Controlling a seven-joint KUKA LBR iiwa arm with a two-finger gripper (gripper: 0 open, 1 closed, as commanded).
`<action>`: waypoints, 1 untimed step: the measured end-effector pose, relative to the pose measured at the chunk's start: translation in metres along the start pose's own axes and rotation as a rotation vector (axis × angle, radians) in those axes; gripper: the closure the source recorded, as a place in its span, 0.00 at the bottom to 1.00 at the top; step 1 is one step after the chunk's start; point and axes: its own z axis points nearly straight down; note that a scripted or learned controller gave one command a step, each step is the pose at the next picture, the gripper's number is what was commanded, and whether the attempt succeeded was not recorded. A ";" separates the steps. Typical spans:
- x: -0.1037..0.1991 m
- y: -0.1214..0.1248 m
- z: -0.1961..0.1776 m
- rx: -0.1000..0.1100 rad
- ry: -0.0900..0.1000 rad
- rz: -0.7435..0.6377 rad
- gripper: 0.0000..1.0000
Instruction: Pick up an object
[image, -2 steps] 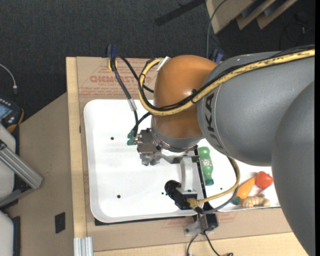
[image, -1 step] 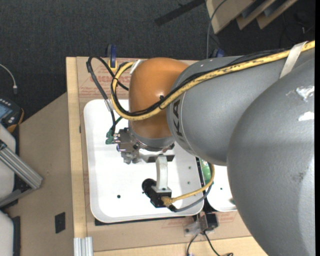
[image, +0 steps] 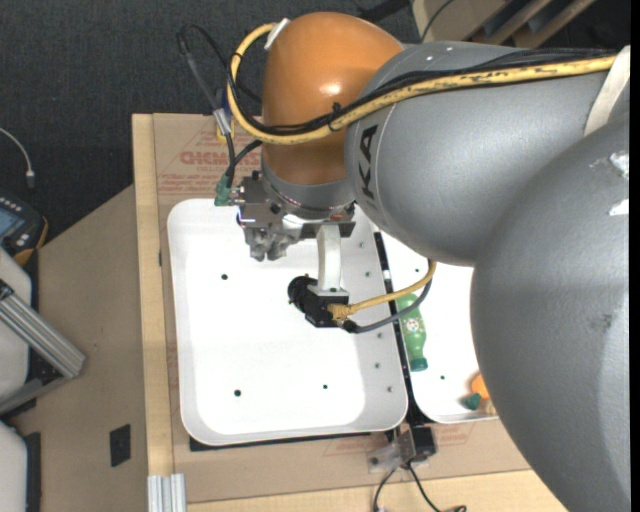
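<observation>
Arm (image: 480, 170) comes in from 3 o'clock. Its big grey link covers most of the R half of the view, w/ the orange band (image: 315, 70) up at 12 o'clock above the wrist. The jaws hang just below that band, pointing down over the left bin (image: 250, 370), toward the bin's 12 o'clock end and a bit L of ctr. Seen from above they're small and dark, so can't tell if they're open or closed, or if anything is in them. Can't tell either whether they touch the bin floor. The left bin's white floor has a few small dark dots (image: 237, 392), at approx 10, 7 and 5 o'clock. The right bin (image: 447, 345) sits just beside it at 3 o'clock, rims meeting along a dark strip. A green item (image: 413, 335) lies in the right bin, against its 9 o'clock rim, long axis running approx 12 to 6. An orange item (image: 478, 384) is near the right bin's 6 o'clock end, partly hidden by the arm, w/ a small green bit (image: 470, 402) just at its 7 o'clock. All three are well apart from the jaws, at approx 4 o'clock from them. The bench (image: 148, 300) shows brown around the bins, w/ red print at 12 o'clock.
</observation>
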 end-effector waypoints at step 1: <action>0.000 -0.015 0.038 0.015 -0.003 0.002 1.00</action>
